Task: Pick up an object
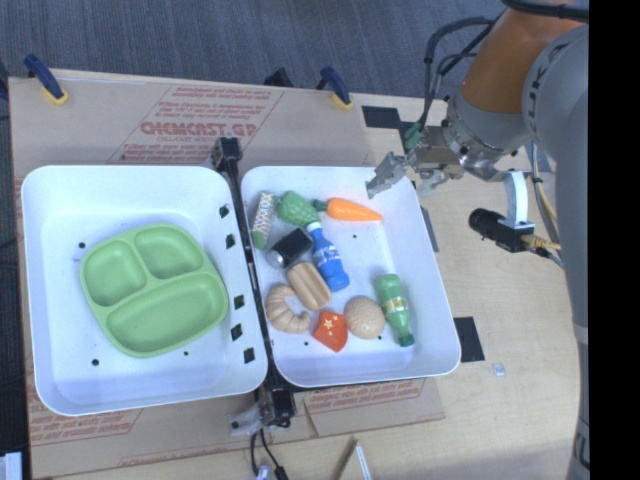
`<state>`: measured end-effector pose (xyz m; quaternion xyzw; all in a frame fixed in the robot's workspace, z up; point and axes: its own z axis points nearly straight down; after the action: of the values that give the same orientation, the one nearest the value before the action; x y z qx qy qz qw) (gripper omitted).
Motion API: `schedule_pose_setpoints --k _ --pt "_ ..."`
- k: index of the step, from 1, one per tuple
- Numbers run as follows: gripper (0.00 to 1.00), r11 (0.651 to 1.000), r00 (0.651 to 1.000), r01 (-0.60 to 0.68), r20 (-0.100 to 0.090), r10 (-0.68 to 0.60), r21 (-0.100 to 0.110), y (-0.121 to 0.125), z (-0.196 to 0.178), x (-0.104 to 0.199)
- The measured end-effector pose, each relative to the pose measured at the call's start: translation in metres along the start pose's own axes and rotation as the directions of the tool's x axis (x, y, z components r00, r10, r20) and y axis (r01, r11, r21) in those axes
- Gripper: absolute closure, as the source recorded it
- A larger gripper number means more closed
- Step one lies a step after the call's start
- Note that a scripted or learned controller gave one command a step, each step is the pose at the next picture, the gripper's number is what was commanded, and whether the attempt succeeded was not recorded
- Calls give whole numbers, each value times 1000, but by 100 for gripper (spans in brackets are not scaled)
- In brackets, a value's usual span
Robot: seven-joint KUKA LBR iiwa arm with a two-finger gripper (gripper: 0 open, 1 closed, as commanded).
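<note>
While the arm (520, 68) reaches in from the right, we see its gripper (386, 180) hanging over the far right corner of the right bin (430, 343), just beyond the carrot (352, 210). We make out one pale grey finger (383, 181) slanting down and to the left toward the bin's rim, but at this angle we cannot tell how wide the fingers stand, and we see nothing between them and nothing touching them. All the small things lie in the right bin. At the far side the orange carrot lies on its side with its green end pointing left, next to a green leafy vegetable (295, 208) and a pale striped piece (263, 214) by the bin's left wall. Nearer the middle, a black block (291, 247) touches a blue and white bottle (325, 258). Just below them a tan bread roll (309, 284) rests against a croissant (287, 311). Toward the near edge we find a red piece with a yellow star (331, 330), a round beige bun (365, 316) touching it, and a green bottle (394, 307) lying aslant on the right. In the left bin (50, 368) lies a green divided plate (155, 288) with three compartments. Both bins sit on a cardboard sheet (200, 118) held by blue clamps (336, 84) at its far edge.
</note>
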<state>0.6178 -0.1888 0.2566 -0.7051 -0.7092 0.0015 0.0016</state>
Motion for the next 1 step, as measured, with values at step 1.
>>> schedule_pose_setpoints --k 1 --pt "0 1000 1000 1 -2 -1 6 19 153 58"
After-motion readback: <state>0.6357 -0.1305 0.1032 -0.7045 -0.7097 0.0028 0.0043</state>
